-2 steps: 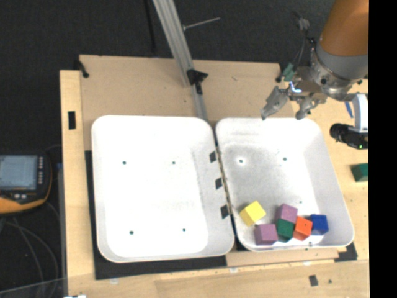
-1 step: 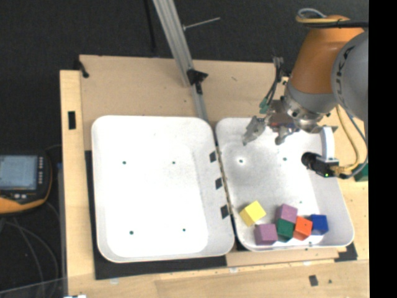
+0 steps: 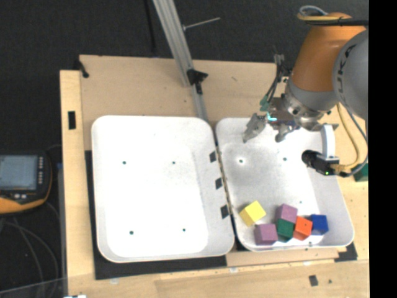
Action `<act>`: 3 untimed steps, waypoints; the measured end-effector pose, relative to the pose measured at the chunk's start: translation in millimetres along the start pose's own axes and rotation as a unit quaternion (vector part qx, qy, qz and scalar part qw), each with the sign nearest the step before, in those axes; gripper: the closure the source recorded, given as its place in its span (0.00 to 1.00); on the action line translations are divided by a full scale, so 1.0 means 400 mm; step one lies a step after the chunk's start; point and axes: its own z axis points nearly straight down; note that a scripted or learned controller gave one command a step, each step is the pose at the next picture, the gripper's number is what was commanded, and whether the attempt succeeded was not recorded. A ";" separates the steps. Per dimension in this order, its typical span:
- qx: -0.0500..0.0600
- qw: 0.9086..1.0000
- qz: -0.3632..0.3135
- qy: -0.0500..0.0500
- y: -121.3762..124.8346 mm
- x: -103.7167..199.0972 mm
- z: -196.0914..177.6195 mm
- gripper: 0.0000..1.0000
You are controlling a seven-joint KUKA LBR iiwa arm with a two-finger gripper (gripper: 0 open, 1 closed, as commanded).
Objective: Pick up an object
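My gripper [image 3: 267, 131] hangs over the far end of the right bin [image 3: 322, 185], its two grey fingers spread apart with nothing between them. Near the bin's front edge lies a cluster of small blocks: a yellow block [image 3: 253, 213], a purple block [image 3: 287, 213], a second purple block [image 3: 266, 233], a green block [image 3: 285, 228], an orange block [image 3: 303, 227] and a blue block [image 3: 319, 223]. The gripper is well above and behind these blocks, apart from all of them.
The left bin [image 3: 155, 185] lies beside the right one, with black clips [image 3: 218, 182] along the shared edge. A slanted metal rail [image 3: 178, 42] runs from the top toward the bins. A handheld controller [image 3: 22, 177] sits at the left edge.
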 end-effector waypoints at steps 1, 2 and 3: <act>0.005 1.000 0.000 -0.001 -0.039 -0.054 0.238 0.00; 0.000 1.000 0.001 0.000 -0.032 -0.049 0.225 0.00; 0.000 1.000 0.003 0.000 -0.032 -0.049 0.225 0.00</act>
